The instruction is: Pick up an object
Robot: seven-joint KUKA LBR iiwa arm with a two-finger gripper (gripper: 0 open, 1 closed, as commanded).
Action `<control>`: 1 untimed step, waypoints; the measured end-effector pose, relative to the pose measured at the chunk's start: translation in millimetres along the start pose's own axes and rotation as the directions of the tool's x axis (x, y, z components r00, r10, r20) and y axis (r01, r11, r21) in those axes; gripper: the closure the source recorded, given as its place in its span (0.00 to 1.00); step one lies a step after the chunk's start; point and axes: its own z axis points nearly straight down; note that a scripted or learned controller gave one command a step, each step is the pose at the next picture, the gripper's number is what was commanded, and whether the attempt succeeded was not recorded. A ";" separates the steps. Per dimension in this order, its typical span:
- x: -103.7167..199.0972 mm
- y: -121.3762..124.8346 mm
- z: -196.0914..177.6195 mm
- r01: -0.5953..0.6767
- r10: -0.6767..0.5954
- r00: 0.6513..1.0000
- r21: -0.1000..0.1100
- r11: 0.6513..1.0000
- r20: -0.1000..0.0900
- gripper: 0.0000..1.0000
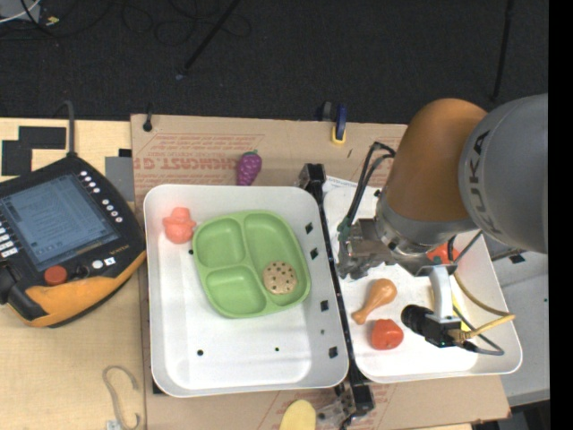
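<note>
- Well off to the gripper's left, in the far corner of the left bin [242,352], lies a pink toy [178,226]. It is a poor first choice, being the longest reach.
- Nearer, but across the wall between the bins, a green divided plate [208,240] holds a cookie [280,278] in its compartment closest to the gripper. The cookie is flat and sits low behind a rim, so I judge it awkward to pinch.
- The gripper [356,251] hangs at the left edge of the right bin [491,280], close against the dividing wall. The wrist hides its working end, so I cannot tell how far open it is or whether it has anything.
- Just below the gripper and a little to its right lies a toy drumstick [374,299], the likeliest pick. It is slim, slanted and free on all sides.
- To do this well, move clear of the wall first, turn the wrist to close across the narrow shank and not along it, then come straight down.
- Just past the drumstick's thin end sits a round red toy [387,334]. It is close enough to be knocked, so approach from the wall side.
</note>
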 end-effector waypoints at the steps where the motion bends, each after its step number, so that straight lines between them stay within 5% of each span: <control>1: 52.6 -23.0 -3.2 0.001 -0.001 1.000 0.001 1.000 0.000 1.00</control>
